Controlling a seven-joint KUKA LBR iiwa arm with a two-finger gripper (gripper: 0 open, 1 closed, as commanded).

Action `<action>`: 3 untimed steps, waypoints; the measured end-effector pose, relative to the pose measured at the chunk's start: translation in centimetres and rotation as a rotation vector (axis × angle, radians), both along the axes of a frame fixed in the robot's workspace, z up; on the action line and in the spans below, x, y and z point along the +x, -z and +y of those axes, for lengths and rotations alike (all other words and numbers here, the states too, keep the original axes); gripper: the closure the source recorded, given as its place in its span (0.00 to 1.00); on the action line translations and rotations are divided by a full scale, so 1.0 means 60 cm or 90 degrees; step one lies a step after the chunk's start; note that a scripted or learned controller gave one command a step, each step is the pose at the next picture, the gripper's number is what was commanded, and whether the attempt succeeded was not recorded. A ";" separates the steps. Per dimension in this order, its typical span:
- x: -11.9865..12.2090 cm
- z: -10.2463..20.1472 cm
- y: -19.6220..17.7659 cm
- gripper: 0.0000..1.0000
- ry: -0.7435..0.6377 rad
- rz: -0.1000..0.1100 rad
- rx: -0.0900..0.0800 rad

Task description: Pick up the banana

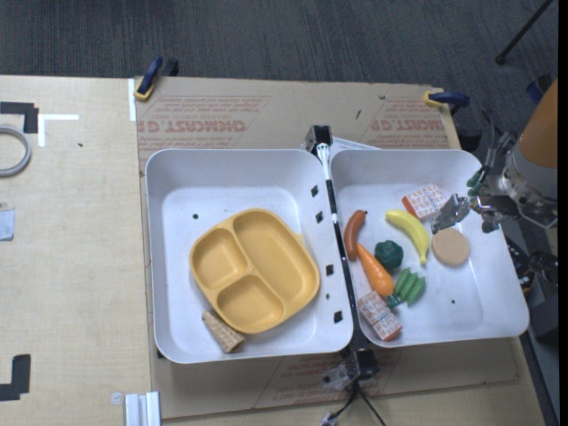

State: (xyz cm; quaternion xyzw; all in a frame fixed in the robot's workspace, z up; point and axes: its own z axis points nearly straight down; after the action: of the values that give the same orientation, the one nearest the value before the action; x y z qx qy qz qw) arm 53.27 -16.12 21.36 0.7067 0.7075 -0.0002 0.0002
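The yellow banana (410,232) lies in the right bin (479,313), near its middle, curved from upper left to lower right. My gripper (468,216) hovers just right of the banana, over the bin's right part and above a tan round disc (451,248). It is open, its fingers spread apart with nothing between them. The banana rests untouched on the bin floor.
Around the banana lie a red sausage (355,226), a carrot (375,273), a broccoli (388,254), a green vegetable (408,287) and two wrapped snacks (426,200) (380,316). The left bin (177,193) holds a yellow divided plate (255,269) and a bread piece (222,333).
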 end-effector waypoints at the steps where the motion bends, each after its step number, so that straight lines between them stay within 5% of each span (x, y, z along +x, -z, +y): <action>1: 0.042 0.045 0.202 0.00 -0.012 0.001 0.000; 2: 0.043 0.044 0.186 1.00 -0.010 0.000 0.000; 3: 0.076 0.065 0.202 1.00 -0.228 -0.001 0.000</action>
State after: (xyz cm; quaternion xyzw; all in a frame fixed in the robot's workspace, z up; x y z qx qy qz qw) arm 57.80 -12.20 9.26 0.5693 0.8221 0.0002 0.0008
